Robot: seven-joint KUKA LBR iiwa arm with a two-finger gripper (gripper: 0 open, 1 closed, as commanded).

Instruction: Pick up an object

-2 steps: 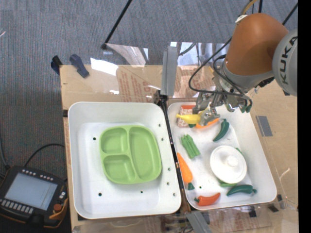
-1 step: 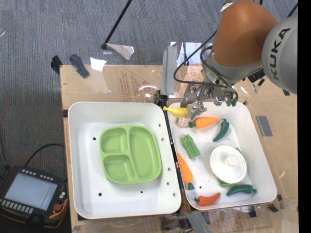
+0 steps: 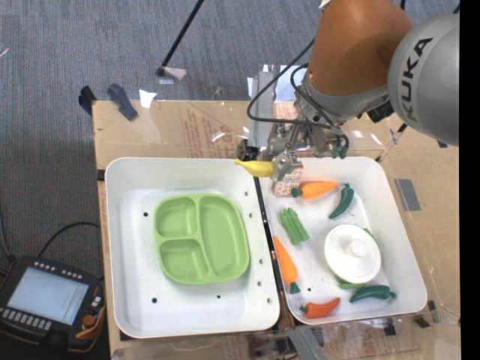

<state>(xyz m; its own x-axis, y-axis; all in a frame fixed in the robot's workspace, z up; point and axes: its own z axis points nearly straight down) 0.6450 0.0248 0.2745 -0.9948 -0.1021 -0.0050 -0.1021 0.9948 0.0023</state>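
The big grey arm [image 3: 420,66] leans in from the right, its orange band bulging over the far edge of the bench [image 3: 187,126]. Two shallow white bins sit side by side on it. The left bin [image 3: 127,178] holds a green divided plate [image 3: 201,238], lying flat near the middle. The right bin [image 3: 390,201] carries the small things: a round white lidded bowl [image 3: 352,253], a carrot [image 3: 319,189] near the far wall, a second carrot [image 3: 285,259] lying along the inner wall, a bundle of green beans [image 3: 294,225], a dark green pepper [image 3: 342,201], another green pepper [image 3: 373,293] at the near side, and a red pepper [image 3: 322,307] close to the near rim.

The gripper [image 3: 287,160] hangs over the far end of the rim where the bins meet. A banana [image 3: 255,167] sits there, just beside the fingers, perhaps touching them. A small pinkish box [image 3: 287,178] stands right under the gripper. Whether the hand is open or closed on anything, I cannot tell.
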